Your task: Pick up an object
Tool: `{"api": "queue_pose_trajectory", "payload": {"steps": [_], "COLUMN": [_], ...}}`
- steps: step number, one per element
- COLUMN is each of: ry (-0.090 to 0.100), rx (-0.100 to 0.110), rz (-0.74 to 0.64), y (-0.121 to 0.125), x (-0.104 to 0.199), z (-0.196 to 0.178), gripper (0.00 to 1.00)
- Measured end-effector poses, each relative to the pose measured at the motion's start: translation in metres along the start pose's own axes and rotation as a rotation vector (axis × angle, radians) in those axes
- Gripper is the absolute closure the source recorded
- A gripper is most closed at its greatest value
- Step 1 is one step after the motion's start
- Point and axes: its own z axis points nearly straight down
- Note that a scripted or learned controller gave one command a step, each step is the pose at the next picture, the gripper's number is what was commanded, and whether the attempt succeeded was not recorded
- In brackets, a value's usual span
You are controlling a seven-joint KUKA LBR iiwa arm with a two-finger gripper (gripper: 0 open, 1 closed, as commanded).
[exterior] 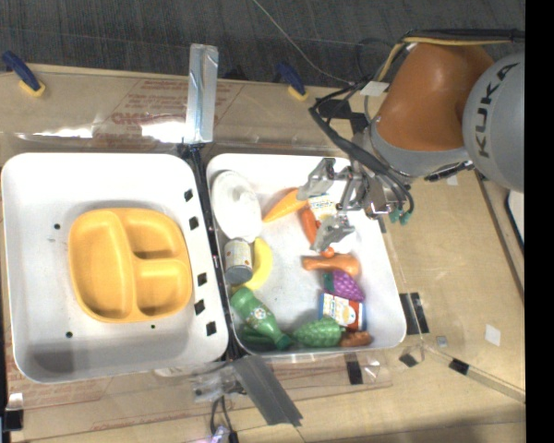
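Toy carrot (284, 205) by gripper (331, 212), crowded right bin (388, 275) far edge.

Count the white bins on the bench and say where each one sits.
2. The left bin holds a yellow divided tray. The right bin, touching it along the middle, holds a pile of toy food, with the gripper above its far right part.

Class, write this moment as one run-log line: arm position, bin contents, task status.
arm: pincer over right bin | near: orange carrot | left bin: yellow divided tray | status: no object seen held
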Motion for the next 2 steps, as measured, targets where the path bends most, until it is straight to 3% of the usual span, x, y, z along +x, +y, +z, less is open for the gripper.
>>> {"api": "queue_pose_trajectory", "payload": {"steps": [1, 2], "ry": [0.009, -0.008], "rx": [-0.005, -0.001], "rz": [-0.046, -0.056], "y": [-0.038, -0.036], "x": [-0.050, -0.056], "z": [0.141, 0.122], "gripper": [0.00, 1.00]}}
